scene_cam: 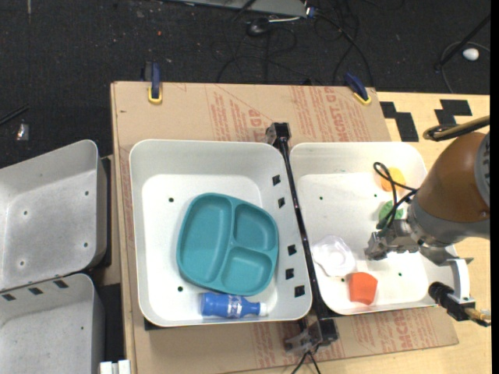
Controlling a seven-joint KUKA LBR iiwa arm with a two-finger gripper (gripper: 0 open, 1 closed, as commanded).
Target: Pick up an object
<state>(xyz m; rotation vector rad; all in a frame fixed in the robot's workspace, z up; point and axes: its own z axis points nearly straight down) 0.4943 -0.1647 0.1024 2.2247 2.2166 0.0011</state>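
Observation:
The right bin (343,170) holds an orange cup (362,287) near its front wall, a white crumpled piece (333,256) to the cup's upper left, a green thing (386,209) and an orange-yellow thing (392,178) toward the back right. My gripper (382,245) reaches down into this bin from the right, just above and right of the orange cup and below the green thing. Nothing is visibly held in it. In the left bin (148,209) lie a teal divided plate (228,242) and a blue bottle (230,306) with a white cap.
A black divider (292,209) runs between the two bins. The bins rest on a cardboard-covered board (234,107) with clamps at the back. Grey metal trays (47,209) sit off to the left. Cables lie on the dark floor behind.

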